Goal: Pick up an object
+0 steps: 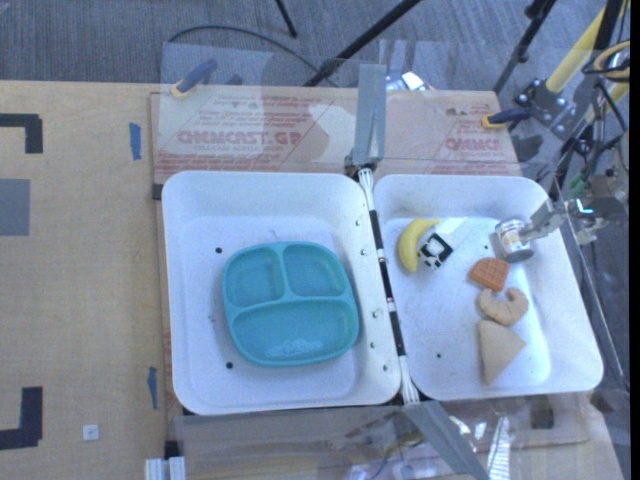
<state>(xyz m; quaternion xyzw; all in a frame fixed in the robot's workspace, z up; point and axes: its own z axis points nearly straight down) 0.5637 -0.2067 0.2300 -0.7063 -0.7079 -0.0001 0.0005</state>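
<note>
- The right bin (570, 358), in the right half of the frame, carries all the loose things; the left bin (190, 208) carries a teal divided plate (290, 303) at its middle.
- The banana (411, 243) lies at the upper left of the right bin, just beside a small black-and-white block (433, 251) that appears to touch its lower end.
- Down the right side of that bin sit an orange piece (490, 274), a tan curled piece (503, 306) just below it, and a tan wedge (497, 350) lowest; the first two look to be touching or nearly so.
- The pincer (513, 240) shows as a small metal tip at the upper right of the right bin, just above the orange piece; whether it is spread or pressed together I cannot tell, and nothing shows between its parts.
- All these look like toy foods: probably light, stiff, smooth plastic, somewhat slippery, not fragile.
- The orange piece is nearest the tip, but it looks flat and low, so it may be hard to get under; the crowding by the curled piece leaves little room on that side.
- The banana seems the kinder choice: rounded and thicker, best taken across its narrow middle, square to its curve, though the block beside it could be bumped.
- The wedge stands apart, with free room around it; a hold across its thinner sides looks workable.
</note>
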